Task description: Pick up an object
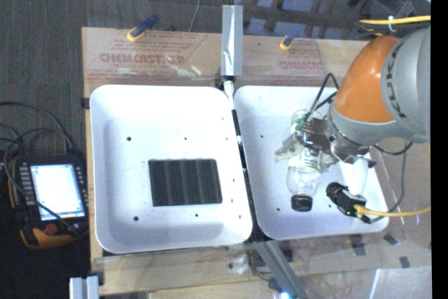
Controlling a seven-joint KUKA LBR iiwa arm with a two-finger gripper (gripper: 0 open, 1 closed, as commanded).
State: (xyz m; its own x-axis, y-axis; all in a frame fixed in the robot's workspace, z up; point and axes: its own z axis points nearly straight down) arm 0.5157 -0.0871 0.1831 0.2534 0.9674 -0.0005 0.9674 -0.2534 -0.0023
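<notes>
A clear plastic bottle (302,182) with a black cap (301,203) lies in the right bin (266,206), cap pointing toward the front edge. My gripper (304,146) is low over the bottle's upper part, and the grey arm with its orange band reaches in from the right and covers the bin's right side. The bottle's far end is partly hidden under the gripper. A dark ribbed rectangular panel (185,181) lies flat in the middle of the left bin (112,122).
A metal post (231,38) stands behind the ridge where the two bins meet. A handheld pendant with a lit screen (52,192) rests on the floor left of the bench. Two clamps hold the board at the back.
</notes>
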